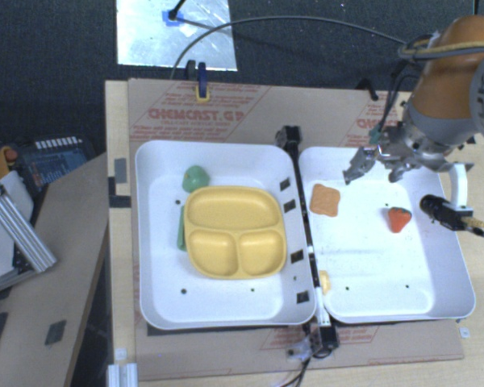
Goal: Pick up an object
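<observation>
The tool [377, 166] hangs over the right bin [436, 297] with fingers spread apart, gripping nothing, above and between an orange toast piece [325, 201] and a red strawberry [398, 218].

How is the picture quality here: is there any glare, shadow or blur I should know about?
Camera view: strong glare on the foil sheet at top; the white bins look bright, nearly washed out; the gripper and arm look slightly soft; the yellow tray casts only a faint shadow.
</observation>
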Robot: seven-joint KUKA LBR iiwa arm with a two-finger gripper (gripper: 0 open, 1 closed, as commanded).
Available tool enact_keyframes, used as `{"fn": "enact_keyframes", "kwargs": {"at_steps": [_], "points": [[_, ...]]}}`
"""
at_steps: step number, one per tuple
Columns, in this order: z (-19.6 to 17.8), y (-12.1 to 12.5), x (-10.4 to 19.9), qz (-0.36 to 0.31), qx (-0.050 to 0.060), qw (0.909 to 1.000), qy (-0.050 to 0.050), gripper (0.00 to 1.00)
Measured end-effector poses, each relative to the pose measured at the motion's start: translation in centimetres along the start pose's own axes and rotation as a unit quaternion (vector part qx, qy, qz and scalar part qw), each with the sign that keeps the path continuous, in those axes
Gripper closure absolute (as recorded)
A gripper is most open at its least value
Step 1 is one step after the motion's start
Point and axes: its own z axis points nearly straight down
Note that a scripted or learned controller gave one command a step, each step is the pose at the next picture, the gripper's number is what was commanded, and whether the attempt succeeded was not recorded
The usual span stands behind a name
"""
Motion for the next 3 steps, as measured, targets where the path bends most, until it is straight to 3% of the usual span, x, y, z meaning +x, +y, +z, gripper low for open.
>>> {"fn": "enact_keyframes", "kwargs": {"at_steps": [1,3], "points": [[-0.6,0.2,0.0,-0.001,-0.006,1.0,0.0,0.0],[9.8,1.1,0.6,-0.001,-0.004,1.0,0.0,0.0]]}}
